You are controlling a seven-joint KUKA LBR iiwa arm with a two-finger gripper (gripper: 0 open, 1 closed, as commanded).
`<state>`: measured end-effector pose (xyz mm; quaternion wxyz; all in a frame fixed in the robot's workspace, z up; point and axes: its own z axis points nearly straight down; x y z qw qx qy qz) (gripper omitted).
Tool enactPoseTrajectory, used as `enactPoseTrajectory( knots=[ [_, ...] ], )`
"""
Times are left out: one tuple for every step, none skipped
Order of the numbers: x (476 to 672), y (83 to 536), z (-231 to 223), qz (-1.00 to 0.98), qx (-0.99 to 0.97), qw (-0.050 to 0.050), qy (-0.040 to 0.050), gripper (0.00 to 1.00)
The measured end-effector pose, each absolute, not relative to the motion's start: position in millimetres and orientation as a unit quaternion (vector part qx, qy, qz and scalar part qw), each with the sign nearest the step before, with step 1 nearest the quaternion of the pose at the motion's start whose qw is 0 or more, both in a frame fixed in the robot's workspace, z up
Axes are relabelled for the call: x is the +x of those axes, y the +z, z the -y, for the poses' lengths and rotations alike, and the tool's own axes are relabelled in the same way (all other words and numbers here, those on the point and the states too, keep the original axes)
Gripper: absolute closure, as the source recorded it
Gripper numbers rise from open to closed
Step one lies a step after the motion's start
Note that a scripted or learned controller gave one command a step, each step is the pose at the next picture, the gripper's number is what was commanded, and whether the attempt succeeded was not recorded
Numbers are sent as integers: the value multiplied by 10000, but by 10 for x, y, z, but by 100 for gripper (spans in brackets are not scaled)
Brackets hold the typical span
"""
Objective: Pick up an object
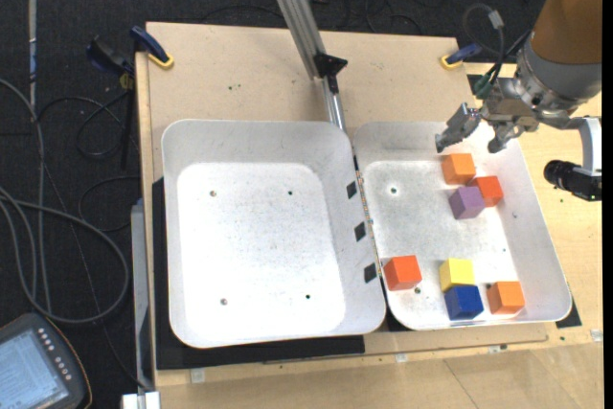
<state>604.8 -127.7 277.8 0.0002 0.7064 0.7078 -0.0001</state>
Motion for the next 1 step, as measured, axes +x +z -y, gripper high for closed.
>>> enactPoseTrajectory(
  knots=[
    [6048, 2779, 1278, -7075, 7067, 3, -1, 0]
  ],
)
